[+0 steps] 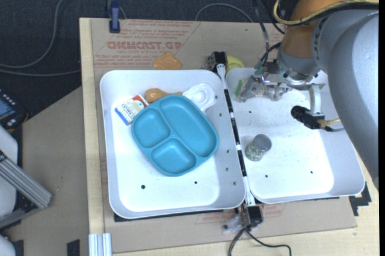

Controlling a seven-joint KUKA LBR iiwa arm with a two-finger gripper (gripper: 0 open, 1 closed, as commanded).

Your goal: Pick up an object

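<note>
Hovering tool [264, 88], state unclear, in right bin [337, 179], small jar [259, 147] near, blue tray [174, 134] left.

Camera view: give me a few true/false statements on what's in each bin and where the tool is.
1. The blue divided plate lies in the left bin. True.
2. The small grey cup is in the left bin. False: it is in the right bin.
3. The tool is over the right bin's far end. True.
4. The tool is directly above the grey cup. False: the cup lies nearer the camera, apart from it.
5. A small printed packet touches the plate's left edge. True.
</note>
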